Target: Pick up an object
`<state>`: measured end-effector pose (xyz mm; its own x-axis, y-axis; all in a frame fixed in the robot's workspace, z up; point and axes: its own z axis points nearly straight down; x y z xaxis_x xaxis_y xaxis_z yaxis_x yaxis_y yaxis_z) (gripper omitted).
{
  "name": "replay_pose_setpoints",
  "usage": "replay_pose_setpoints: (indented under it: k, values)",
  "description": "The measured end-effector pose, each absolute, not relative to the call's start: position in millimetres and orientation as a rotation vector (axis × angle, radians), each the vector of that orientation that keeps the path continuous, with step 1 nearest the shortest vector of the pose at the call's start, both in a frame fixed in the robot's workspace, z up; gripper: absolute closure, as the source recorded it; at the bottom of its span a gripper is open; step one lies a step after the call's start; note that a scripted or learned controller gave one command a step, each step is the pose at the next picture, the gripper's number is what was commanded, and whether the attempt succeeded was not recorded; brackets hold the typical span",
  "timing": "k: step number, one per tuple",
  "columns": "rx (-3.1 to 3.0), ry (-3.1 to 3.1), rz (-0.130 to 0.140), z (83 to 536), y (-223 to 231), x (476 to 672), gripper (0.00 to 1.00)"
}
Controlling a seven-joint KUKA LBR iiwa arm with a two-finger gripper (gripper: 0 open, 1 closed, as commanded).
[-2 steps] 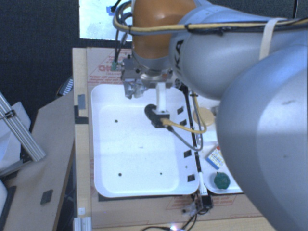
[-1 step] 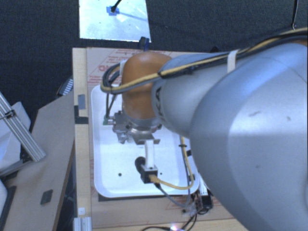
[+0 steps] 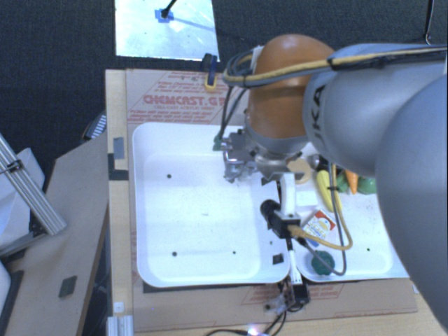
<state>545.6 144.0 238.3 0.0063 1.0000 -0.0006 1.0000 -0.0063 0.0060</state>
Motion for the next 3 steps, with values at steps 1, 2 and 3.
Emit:
replay_pose_setpoints:
  k: [1,2,3]
  values:
    - [2.207,2.229,0.019,303.8,239.4,604.0,1.0]
    - [2.221,2.225,-0.006,239.9,234.5,589.2,1.0]
    - [2.231,2.223,-0.024,160.7,174.0,488.7,1.0]
